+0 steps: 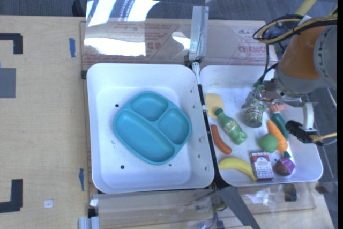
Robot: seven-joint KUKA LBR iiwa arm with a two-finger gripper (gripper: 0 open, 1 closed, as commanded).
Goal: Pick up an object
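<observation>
You have the gripper (256, 106) low in the right bin (236, 79), near its far right side, over a small grey-green can (253, 116). Beside the can lie a green bottle (231, 127), a carrot (276, 130) and a green ball (269, 142). Along the near edge sit a banana (237, 167), a red box (261, 164) and a purple piece (284, 167). The left bin (107, 80) holds a blue divided plate (152, 127) at its middle.

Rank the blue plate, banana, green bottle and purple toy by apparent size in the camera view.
1. blue plate
2. banana and green bottle, too alike to separate
3. purple toy
</observation>
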